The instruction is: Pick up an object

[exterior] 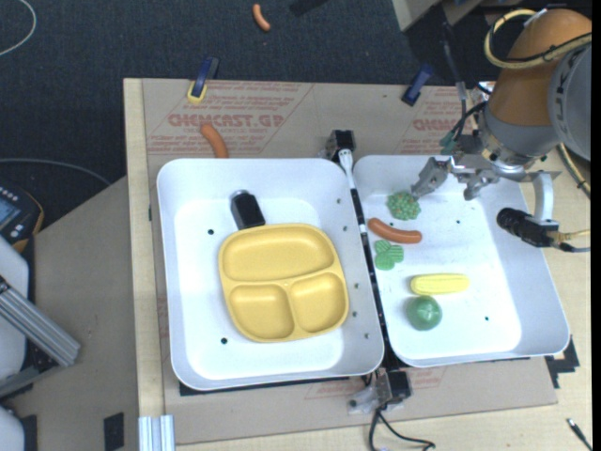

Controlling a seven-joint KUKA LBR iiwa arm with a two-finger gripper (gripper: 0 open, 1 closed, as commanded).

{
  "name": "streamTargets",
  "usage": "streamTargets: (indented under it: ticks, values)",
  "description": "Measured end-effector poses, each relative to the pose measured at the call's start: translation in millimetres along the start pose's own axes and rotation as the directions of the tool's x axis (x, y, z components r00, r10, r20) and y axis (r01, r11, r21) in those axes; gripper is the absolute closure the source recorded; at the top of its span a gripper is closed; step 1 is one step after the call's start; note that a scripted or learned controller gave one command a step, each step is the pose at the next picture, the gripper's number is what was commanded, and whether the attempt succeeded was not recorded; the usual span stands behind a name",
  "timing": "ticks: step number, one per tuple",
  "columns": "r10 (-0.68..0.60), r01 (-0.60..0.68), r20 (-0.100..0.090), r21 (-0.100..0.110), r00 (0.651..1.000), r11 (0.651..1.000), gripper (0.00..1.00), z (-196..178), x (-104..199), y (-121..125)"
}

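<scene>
My gripper (449, 182) hangs over the back of the right bin (526, 280) with its two fingers spread apart and nothing between them. The left fingertip sits just right of a green broccoli floret (404, 205). In front of that lie an orange-red sausage (394, 232), a small green leafy piece (387, 254), a yellow corn cob (439, 284) and a round green fruit (423, 313).
The left bin (183, 280) bears a yellow three-section plate (282, 280) and a small black object (248, 209) behind it. A second sausage (215, 139) lies on the cardboard behind the left bin. A black cylinder (523, 225) juts in beside the right bin's right rim.
</scene>
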State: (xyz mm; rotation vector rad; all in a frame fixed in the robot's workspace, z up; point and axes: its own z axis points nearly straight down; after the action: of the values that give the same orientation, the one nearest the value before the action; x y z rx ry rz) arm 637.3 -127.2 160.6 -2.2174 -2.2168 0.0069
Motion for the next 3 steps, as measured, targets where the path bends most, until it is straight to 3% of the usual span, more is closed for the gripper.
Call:
streamTargets:
  ticks: [1, 2, 3]
  values:
    - [0.001, -0.001, -0.001, 0.001, 1.000, 1.000, 0.00, 56, -3, -10]
    - [0.000, 0.000, 0.000, -0.002, 1.000, 1.000, 0.00, 77, -3, -11]
    - [0.001, -0.001, 0.001, -0.008, 1.000, 1.000, 1.00, 65, -3, -9]
